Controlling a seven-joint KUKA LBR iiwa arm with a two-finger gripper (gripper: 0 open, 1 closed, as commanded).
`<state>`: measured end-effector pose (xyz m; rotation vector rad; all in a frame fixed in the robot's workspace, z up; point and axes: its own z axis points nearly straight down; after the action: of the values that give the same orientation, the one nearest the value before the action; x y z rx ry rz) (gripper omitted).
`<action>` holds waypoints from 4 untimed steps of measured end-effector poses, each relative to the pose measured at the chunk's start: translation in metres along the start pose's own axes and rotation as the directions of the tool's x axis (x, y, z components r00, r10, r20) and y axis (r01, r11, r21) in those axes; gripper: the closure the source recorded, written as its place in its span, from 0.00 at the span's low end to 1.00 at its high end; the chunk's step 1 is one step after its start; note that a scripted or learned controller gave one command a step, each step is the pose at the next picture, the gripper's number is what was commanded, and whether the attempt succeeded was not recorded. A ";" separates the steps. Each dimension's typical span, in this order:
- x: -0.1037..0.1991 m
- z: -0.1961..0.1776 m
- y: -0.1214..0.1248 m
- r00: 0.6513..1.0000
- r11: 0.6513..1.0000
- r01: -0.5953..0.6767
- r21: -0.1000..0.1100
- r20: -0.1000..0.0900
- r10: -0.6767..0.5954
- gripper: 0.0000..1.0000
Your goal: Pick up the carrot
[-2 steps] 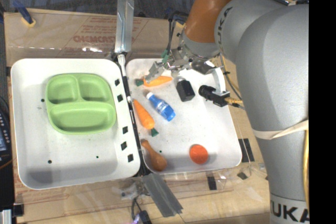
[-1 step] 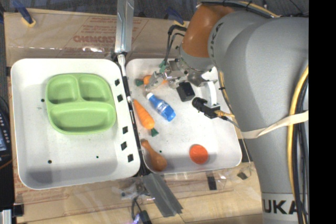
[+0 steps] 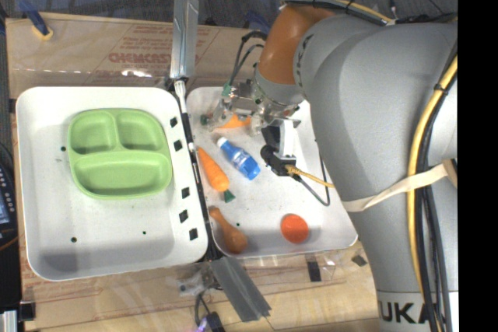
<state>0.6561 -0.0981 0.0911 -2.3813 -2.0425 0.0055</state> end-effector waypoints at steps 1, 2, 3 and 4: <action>-0.047 0.001 0.005 0.960 0.960 -0.281 0.010 0.001 0.281 0.00; -0.022 -0.046 0.004 0.994 0.994 -0.109 -0.005 0.000 0.109 0.00; -0.072 -0.009 0.016 0.996 0.996 -0.094 -0.010 -0.005 0.094 0.00; -0.096 -0.051 0.016 0.979 0.979 0.204 -0.007 0.002 -0.204 0.00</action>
<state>0.6577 -0.1954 0.1420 -2.1638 -2.2799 -0.0002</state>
